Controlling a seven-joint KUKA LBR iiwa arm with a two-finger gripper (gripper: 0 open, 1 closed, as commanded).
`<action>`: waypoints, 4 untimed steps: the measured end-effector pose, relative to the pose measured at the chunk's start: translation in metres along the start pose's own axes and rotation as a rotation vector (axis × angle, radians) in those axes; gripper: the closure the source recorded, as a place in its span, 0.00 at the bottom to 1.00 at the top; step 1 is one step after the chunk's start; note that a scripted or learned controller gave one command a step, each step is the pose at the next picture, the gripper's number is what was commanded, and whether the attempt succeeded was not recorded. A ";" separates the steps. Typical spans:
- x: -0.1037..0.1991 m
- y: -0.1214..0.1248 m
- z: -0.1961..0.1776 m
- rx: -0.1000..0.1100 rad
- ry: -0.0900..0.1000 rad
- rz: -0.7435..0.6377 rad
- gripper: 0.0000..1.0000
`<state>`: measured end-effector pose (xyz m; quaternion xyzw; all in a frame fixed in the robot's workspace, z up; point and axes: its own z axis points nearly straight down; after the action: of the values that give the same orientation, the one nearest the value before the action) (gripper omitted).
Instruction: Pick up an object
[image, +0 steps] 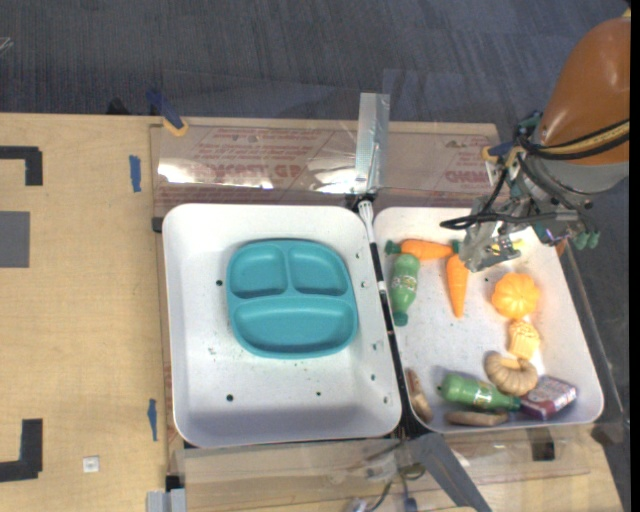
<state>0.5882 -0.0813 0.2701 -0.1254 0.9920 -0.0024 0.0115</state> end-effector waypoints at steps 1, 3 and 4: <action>-0.052 0.074 0.015 -0.009 0.013 0.066 1.00; 0.034 -0.014 0.134 -0.012 0.015 -0.488 1.00; 0.032 -0.013 0.132 -0.010 0.012 -0.490 0.00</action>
<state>0.5635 -0.1021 0.1374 -0.3621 0.9321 -0.0007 0.0042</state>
